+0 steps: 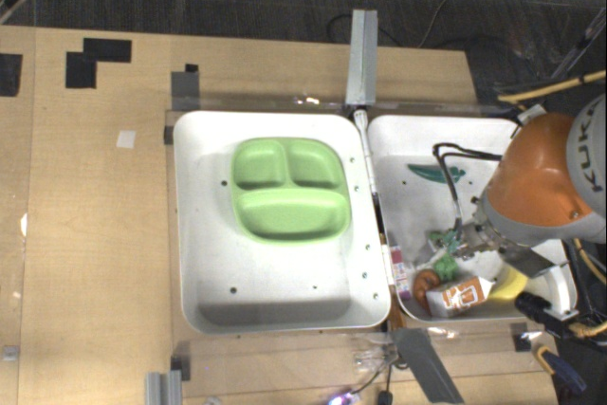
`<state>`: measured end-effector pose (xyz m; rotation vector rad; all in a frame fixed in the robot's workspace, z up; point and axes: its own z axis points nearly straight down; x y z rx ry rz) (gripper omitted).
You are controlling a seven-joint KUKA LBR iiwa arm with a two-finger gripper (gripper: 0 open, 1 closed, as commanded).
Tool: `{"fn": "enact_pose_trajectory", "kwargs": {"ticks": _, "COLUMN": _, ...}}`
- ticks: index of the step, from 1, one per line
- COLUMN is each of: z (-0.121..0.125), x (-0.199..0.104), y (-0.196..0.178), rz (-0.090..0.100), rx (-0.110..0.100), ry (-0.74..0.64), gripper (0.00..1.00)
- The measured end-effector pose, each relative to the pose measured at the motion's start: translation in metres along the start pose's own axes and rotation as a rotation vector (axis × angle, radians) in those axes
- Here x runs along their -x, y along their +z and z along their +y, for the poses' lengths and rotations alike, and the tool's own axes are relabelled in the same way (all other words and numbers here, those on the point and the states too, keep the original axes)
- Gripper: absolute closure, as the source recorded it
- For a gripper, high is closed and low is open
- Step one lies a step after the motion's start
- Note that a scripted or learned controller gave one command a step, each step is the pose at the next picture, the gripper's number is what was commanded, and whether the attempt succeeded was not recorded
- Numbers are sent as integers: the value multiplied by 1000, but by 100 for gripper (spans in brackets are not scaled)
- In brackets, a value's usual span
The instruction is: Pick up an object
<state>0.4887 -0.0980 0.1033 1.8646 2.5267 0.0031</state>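
Observation:
The right bin (417,147) holds a pile of small objects at its near end: a white bottle with an orange label (462,296), a brown round item (426,280), a yellow piece (510,284), a green item (443,242) and a teal flat item (438,173) farther back. My gripper (459,240) reaches down over the green item, just above the bottle. The orange band and wrist (539,175) hide most of it. The left bin holds a green divided plate (289,188) lying flat.
The two white bins sit side by side with a metal divider post (362,62) between them at the back. A black cable (455,156) loops over the right bin. Wooden bench surface (85,204) stretches to the left.

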Motion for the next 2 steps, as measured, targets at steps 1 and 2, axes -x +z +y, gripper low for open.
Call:
{"fn": "enact_pose_trajectory", "kwargs": {"ticks": 1, "z": 2, "x": 0, "y": -11, "rz": -2, "rx": 6, "ry": -1, "gripper": 100}}
{"fn": "enact_pose_trajectory", "kwargs": {"ticks": 2, "z": 52, "x": -18, "y": -115, "rz": -1, "rx": 2, "ry": 270, "gripper": 100}}
